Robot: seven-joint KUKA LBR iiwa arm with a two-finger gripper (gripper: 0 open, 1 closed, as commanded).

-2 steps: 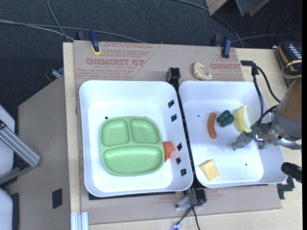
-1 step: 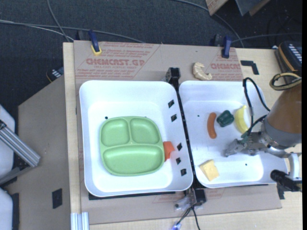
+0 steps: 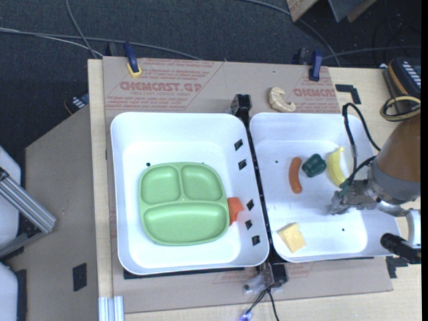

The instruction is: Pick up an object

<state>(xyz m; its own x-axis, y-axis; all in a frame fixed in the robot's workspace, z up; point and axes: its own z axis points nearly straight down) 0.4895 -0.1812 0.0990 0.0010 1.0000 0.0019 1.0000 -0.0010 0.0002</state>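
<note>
The right bin (image 3: pixel 314 129) holds an orange sausage-shaped piece (image 3: pixel 295 174), a dark green object (image 3: pixel 313 165), a yellow banana-like piece (image 3: pixel 335 166) and a pale yellow cheese wedge (image 3: pixel 291 237). My gripper (image 3: pixel 341 202) hangs low over the right part of this bin, below the yellow piece and to the right of the sausage. Nothing shows between its fingers. The grey arm with its orange band (image 3: pixel 401 156) reaches in from the right.
The left bin (image 3: pixel 127 199) carries a green divided plate (image 3: pixel 184 202) with a small orange block (image 3: pixel 235 210) at its right edge. A beige object (image 3: pixel 281 99) lies on the bench behind the bins. Blue clamps (image 3: pixel 132 62) hold the board's far edge.
</note>
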